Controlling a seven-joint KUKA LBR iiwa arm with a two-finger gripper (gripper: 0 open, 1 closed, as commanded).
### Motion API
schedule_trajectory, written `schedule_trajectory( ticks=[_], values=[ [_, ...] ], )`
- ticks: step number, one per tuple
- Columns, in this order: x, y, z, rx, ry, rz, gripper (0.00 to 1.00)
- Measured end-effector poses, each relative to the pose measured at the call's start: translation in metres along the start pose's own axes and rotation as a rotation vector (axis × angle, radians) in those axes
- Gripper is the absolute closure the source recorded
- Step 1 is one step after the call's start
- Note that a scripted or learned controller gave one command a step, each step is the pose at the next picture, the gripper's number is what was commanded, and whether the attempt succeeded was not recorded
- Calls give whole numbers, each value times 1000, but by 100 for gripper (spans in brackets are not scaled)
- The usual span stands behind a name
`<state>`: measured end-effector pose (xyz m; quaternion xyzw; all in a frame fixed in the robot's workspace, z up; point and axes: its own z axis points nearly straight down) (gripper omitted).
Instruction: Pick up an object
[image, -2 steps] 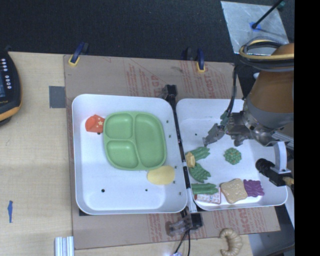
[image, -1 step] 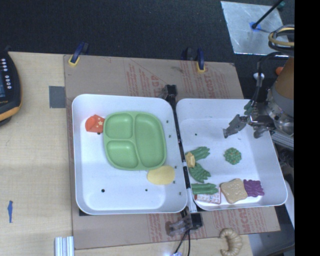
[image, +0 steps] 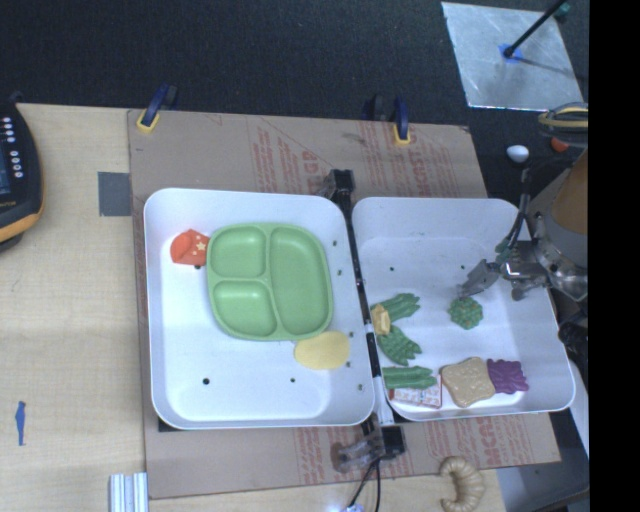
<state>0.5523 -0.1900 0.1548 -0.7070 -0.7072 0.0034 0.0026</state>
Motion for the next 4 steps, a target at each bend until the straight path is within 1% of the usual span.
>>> schedule_trajectory(
  ticks=[1, 2, 3, 4],
  values=[
    [24, 3, 57, 0, 3, -7, 0],
    [-24, 27, 62, -9, -1, -2, 0],
    [17, 7, 22, -3, 3, -6, 0],
    [13, -9, 65, -1, 2, -5, 0]
  ],
)
